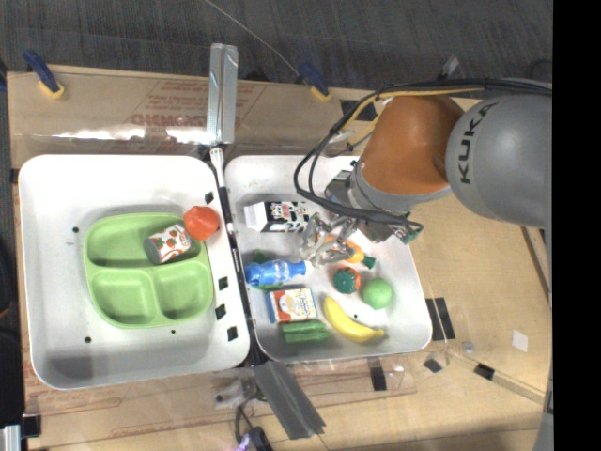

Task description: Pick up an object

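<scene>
In the right-hand shallow white bin (424,319), hanging low with the two-finger gripper (326,240) among the clutter, between a black-and-white milk carton (282,215) and a small orange-and-green toy (349,277), just above a blue plastic bottle (277,272). Judging by the pose, working through the reach-and-descend step, not yet lifting. Not managing to tell whether spread wide or pinched shut, nor whether gripping anything. Next, likely needing to be settling squarely over one candidate, perhaps the bottle or the toy, closing firmly, then rising clear of the yellow banana (350,319) nearby.
</scene>
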